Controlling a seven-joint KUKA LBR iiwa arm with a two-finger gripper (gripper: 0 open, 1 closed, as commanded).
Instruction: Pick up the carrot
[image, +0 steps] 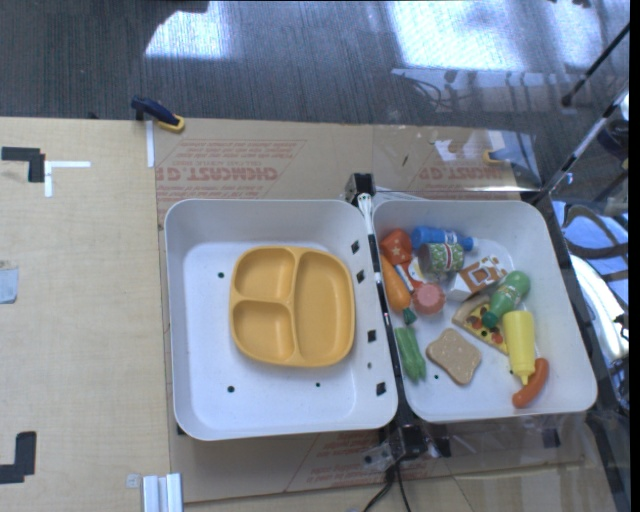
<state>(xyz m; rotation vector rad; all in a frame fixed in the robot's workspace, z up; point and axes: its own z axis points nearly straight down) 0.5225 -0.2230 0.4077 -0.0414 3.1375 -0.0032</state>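
camera view: two white bins sit side by side on the bench. the left bin (190, 400) holds a yellow divided plate (293, 305). the right bin (570, 340) holds a heap of toy food. the carrot (397, 284) lies at that bin's left wall, just beside the divider between the bins, with its long axis running roughly from the far side toward the near side and tilted a little. its far end sits against a red piece (396, 244), and a green pod (410, 352) lies just past its near end. to its right, close by, is a small pink round piece (430, 299), then a slice of toast (454, 357), a yellow bottle (519, 342) and a blue bottle (441, 239).

the claw: i cannot tell its state, released or clenched, from this frame. judging from the rig (the arm reaches in from the right), the approach would cross the whole clutter to reach the carrot at the far left wall, and the fingers would best close across its narrow width, with little room on the wall side.
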